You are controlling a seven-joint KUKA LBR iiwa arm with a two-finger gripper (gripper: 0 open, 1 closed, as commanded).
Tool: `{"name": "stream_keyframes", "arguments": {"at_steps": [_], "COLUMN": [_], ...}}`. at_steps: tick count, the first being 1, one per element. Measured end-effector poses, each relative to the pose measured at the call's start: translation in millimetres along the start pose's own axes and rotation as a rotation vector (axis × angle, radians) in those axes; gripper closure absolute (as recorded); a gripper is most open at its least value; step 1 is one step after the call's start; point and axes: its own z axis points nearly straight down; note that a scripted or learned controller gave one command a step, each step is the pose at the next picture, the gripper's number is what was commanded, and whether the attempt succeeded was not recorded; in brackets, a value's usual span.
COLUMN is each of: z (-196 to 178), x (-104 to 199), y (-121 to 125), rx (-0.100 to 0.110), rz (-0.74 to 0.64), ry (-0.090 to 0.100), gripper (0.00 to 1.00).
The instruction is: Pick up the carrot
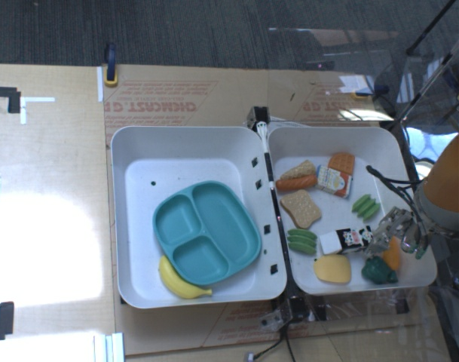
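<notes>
Hovering low in the right bin [387, 138], the end effector [399, 228] sits just beside the carrot [393, 253] — whether it is apart or together, I cannot tell — with green broccoli [380, 271] touching the carrot.

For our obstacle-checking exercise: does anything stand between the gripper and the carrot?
Nothing visible does: the gripper hangs right at the carrot in the right bin's near corner; the small carton lies to the side.
</notes>
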Motion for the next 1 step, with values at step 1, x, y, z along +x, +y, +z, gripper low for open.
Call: {"name": "stream_keyframes", "arguments": {"at_steps": [1], "z": [-51.2], "x": [23.3], "y": [29.0], "rx": [0.004], "rz": [0.403], "ry": [0.007], "gripper": [1.00]}}
